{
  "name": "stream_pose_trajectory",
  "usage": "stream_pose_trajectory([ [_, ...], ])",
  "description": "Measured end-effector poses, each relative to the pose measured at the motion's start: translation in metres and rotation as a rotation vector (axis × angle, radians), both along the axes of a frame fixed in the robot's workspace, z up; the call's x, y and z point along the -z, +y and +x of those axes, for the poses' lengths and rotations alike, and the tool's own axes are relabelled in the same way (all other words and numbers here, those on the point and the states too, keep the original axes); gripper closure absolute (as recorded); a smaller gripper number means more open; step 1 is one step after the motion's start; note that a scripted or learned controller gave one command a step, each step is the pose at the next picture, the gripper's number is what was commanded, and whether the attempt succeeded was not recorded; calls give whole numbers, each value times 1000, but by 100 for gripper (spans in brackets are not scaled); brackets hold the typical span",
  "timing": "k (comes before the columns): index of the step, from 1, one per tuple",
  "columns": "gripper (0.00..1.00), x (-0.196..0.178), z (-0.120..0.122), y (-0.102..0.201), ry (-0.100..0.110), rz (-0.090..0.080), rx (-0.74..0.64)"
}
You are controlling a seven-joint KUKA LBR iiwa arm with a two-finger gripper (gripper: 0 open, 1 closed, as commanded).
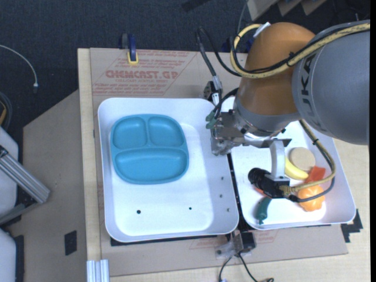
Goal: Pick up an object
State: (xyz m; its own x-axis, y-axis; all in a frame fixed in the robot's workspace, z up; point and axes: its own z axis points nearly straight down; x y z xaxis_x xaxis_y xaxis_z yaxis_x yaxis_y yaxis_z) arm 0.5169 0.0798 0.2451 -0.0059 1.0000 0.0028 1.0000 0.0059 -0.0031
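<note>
My gripper (219, 138) hangs over the seam between the two white bins, near the upper left corner of the right bin (341, 216). The right bin holds a yellow banana-like piece (296, 171) beside a pale round thing (301, 155), a red piece (318, 173), an orange thing (312, 198) and a small green thing (262, 209) near the front rim. All of them lie to the right of and nearer than the gripper. A blue divided plate (150, 148) lies in the left bin (170, 222). The arm hides much of the right bin.
The bulky orange and grey arm (276, 81) covers the back of the right bin. Both bins rest on a brown cardboard sheet (147, 69). A blue clamp (133, 49) sits at its far edge. The left bin's front half is bare white floor.
</note>
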Motion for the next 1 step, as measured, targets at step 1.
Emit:
stream_pose_trajectory([
  [1,0,0,1,-3,-1,-2,5],
])
